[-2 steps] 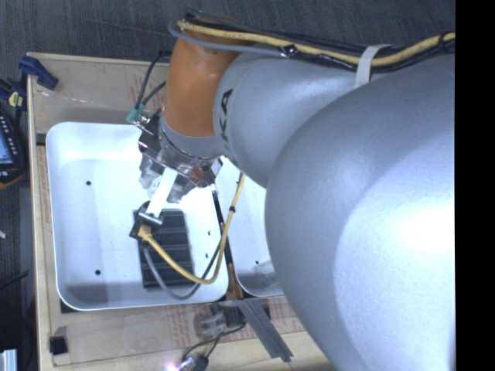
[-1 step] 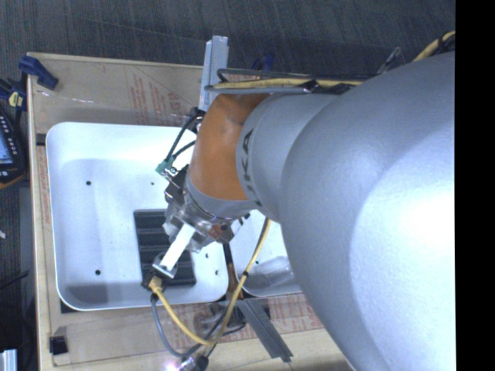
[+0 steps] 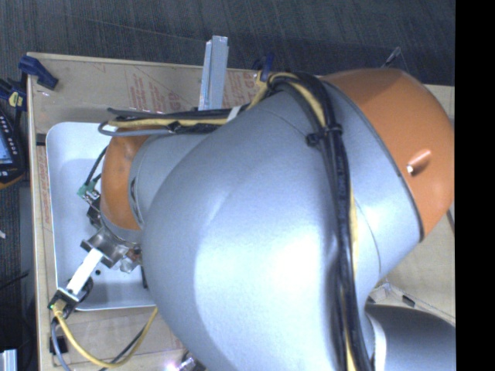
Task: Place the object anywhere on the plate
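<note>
- Low over the left bin point(image 3: 62, 176), I see the wrist end of the arm point(image 3: 255, 230) hanging above the white floor; the gripper point(image 3: 104, 250) sits somewhere under the metal flange there, and I cannot tell how it stands or whether it has hold of anything.
- From that flange a white bracket point(image 3: 83, 273) slants down and left to a small dark fitting near the bin's lower left corner.
- A yellow cable point(image 3: 100, 354) loops from that corner across the wooden bench point(image 3: 155, 83) below the bin.
- Above the flange I see the orange band point(image 3: 116, 180), and a green wire point(image 3: 91, 178) just beside it on the left.
- The grey body of the arm covers most of my picture, with a bundle of black and yellow cables point(image 3: 336, 192) running along it.
- I cannot make out the object or the plate; the arm hides that part of the bench.
- A grey upright post point(image 3: 214, 72) stands at the bench's far edge, with blue clamps point(image 3: 35, 69) at the upper left corner.
</note>
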Tool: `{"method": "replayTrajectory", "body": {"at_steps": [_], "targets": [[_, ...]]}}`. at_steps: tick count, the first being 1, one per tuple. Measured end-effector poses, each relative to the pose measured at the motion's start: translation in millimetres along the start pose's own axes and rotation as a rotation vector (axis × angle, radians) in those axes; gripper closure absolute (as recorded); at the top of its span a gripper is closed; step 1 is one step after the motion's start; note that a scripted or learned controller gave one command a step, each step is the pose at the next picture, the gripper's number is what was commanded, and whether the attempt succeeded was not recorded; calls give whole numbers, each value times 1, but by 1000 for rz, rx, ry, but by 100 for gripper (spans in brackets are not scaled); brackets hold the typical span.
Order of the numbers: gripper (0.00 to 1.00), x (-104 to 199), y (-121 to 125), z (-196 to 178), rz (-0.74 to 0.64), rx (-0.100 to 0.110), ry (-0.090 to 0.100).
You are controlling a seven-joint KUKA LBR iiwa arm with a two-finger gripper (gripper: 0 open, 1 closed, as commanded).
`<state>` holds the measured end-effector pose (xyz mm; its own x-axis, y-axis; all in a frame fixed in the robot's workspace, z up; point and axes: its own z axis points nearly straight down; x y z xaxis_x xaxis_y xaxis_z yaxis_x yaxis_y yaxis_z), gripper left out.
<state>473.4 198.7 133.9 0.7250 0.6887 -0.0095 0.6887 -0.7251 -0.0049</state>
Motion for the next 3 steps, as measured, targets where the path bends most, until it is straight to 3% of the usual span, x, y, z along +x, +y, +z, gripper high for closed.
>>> {"method": "replayTrajectory", "body": {"at_steps": [1, 2, 3], "targets": [[100, -29, 48, -108, 63, -2, 9], [100, -85, 92, -56, 2, -1, 4], [100, -51, 55, -14, 363, 4, 2]]}}
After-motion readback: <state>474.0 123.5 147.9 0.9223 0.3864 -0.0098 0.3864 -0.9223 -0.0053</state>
